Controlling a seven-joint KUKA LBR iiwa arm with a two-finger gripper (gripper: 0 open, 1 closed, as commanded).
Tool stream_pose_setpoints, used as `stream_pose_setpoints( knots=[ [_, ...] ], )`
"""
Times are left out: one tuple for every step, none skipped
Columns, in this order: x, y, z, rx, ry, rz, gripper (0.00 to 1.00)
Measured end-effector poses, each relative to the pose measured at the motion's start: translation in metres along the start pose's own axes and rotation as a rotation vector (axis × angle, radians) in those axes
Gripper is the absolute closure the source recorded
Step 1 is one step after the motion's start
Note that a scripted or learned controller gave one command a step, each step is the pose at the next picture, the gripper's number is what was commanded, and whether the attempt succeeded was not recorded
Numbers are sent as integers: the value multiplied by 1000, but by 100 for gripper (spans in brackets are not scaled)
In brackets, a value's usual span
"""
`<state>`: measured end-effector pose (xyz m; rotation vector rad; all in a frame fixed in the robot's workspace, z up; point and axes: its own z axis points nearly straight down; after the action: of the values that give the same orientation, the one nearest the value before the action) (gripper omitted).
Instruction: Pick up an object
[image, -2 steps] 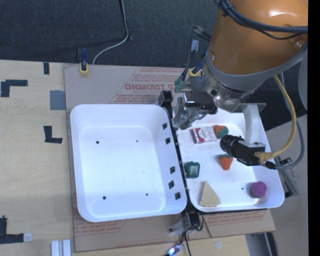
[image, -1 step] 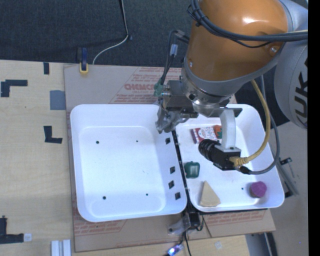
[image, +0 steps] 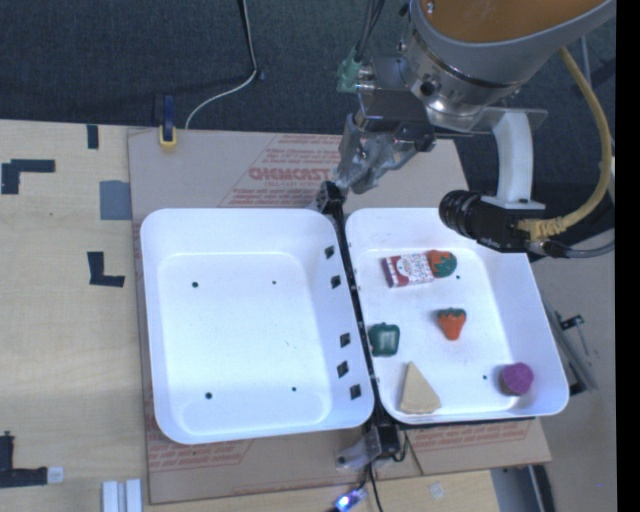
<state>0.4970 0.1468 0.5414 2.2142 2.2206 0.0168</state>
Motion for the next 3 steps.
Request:
stream_pose_setpoints(
  knots=[
    [57, -2, 16, 15, -4, -4, 100],
    [41, -14, 7, 13, -4, 1, 100],
    [42, -13, -3, 14, -4, -1, 100]
  ],
)
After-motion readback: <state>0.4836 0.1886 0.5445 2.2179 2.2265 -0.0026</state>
